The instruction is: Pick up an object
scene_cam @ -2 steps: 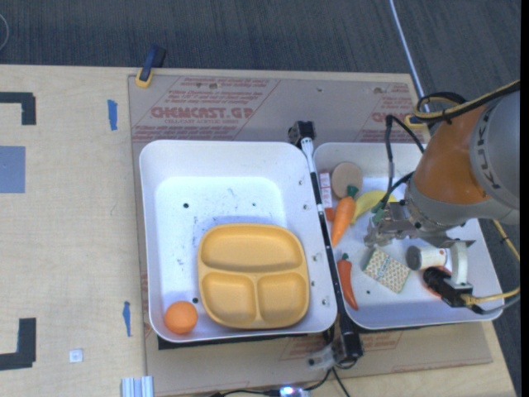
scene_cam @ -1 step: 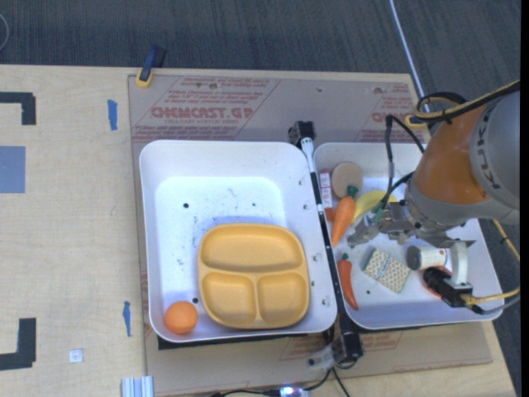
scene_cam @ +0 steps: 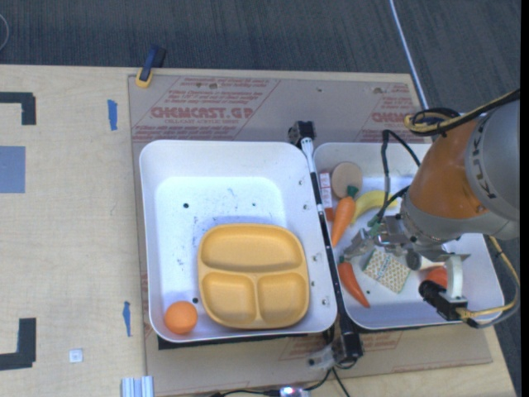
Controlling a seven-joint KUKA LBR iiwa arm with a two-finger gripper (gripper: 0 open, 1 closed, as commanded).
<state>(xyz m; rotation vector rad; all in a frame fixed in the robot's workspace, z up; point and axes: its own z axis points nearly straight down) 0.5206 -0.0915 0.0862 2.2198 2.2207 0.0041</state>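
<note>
A pale wooden surface is carrying black corner marks and strips of blue tape at the far left. Next to it, a brown sheet is showing red print that seems to read "CHEMCAST GP", though the letters are faint. On the sheet, two white bins are sitting side by side. The left bin is holding one yellow three-compartment plate and one orange ball, which is lying just beside the plate's lower left corner. The right bin is holding two carrots, one near the divider and one below it, along with a yellow banana, a tan round piece and a speckled square sponge. The grey arm with its orange band is reaching in from the right, its gripper hanging low over the sponge; whether it is spread or pressed together cannot be told.
</note>
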